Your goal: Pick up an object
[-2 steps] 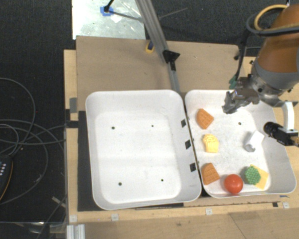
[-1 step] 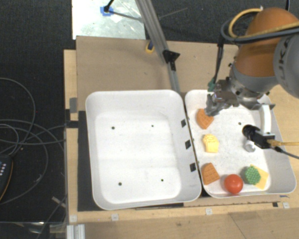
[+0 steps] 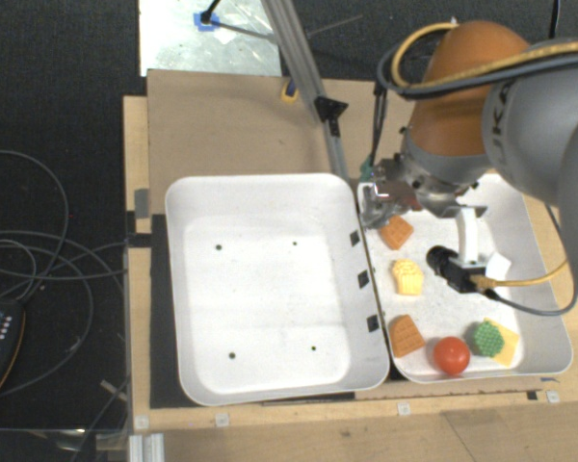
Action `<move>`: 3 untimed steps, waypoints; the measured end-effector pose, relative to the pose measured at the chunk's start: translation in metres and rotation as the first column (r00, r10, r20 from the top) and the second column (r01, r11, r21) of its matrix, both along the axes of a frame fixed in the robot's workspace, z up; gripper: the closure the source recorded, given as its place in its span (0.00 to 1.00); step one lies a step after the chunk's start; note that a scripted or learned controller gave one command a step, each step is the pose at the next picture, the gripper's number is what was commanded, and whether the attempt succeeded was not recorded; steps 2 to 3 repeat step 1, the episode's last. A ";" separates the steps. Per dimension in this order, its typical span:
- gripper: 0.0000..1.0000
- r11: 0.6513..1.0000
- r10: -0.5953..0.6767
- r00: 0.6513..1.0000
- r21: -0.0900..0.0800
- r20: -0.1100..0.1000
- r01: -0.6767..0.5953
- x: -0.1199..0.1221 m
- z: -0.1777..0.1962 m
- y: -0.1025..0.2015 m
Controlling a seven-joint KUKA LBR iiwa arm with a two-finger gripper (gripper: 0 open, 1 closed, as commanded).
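The gripper [image 3: 390,200], whose state I cannot tell under the wrist, hangs at the far left corner of the right bin [image 3: 549,349], with the orange toy block [image 3: 396,232] just beside it toward the near side.

Orange block [image 3: 396,232], yellow block [image 3: 407,277], brown block [image 3: 406,335], red tomato [image 3: 452,355], green-yellow piece [image 3: 490,340], all in right bin [image 3: 539,258]
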State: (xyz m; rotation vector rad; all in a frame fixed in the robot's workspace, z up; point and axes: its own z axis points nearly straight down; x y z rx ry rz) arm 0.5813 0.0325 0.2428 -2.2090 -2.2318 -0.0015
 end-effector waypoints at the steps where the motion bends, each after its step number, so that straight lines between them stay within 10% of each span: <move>1: 1.00 1.000 0.000 1.000 0.001 -0.001 0.000 -0.007 -0.014 0.055; 3: 1.00 1.000 0.000 1.000 0.001 -0.001 0.000 -0.007 -0.014 0.055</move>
